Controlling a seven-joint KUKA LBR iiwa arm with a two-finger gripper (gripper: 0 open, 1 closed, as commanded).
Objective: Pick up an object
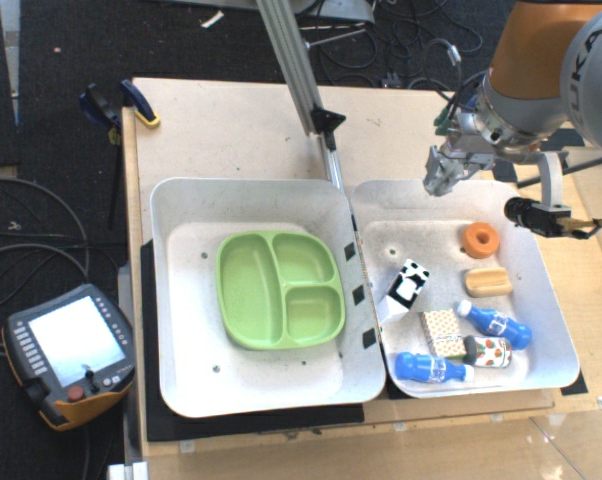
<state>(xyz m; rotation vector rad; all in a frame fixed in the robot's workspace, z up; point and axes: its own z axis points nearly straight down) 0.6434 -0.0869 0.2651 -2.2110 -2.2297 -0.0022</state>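
Overhead, the tool (443, 176) hung above the rear rim of the right bin (551, 298), carrying nothing; whether its jaws stood wide or narrow I could not tell at this angle. Candidates for the pick all lay in that bin: an orange ring (480, 239) nearest the tool, a tan block (487, 282) just below it, a black-and-white piece (408, 284), a patterned box (441, 331), two blue bottles (497, 324) (428, 368). Left bin (181, 268) held a green divided tray (280, 289). Judged: the arm was staged high, likely for clearance before descending; the ring looked the least crowded target.
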